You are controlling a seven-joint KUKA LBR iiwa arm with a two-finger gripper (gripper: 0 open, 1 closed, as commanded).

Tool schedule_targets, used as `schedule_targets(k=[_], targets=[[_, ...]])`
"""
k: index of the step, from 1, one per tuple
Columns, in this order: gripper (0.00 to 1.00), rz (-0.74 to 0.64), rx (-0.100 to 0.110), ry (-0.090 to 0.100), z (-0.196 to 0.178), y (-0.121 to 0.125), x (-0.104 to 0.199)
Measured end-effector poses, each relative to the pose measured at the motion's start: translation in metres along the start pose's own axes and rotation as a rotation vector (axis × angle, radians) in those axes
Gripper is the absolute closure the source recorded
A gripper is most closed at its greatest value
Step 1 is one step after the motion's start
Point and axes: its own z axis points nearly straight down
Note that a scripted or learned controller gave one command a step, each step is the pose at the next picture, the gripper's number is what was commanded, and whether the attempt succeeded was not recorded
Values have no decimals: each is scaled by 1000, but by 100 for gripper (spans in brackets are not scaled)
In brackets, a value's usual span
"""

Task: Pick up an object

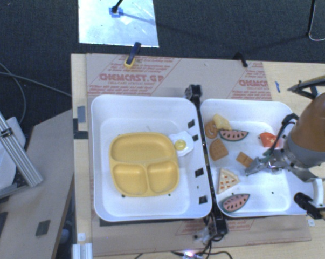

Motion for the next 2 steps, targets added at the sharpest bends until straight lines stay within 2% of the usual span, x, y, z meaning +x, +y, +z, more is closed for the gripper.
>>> schedule_targets(k=[2], targets=[[0, 1, 0, -1, 0, -6, -31]])
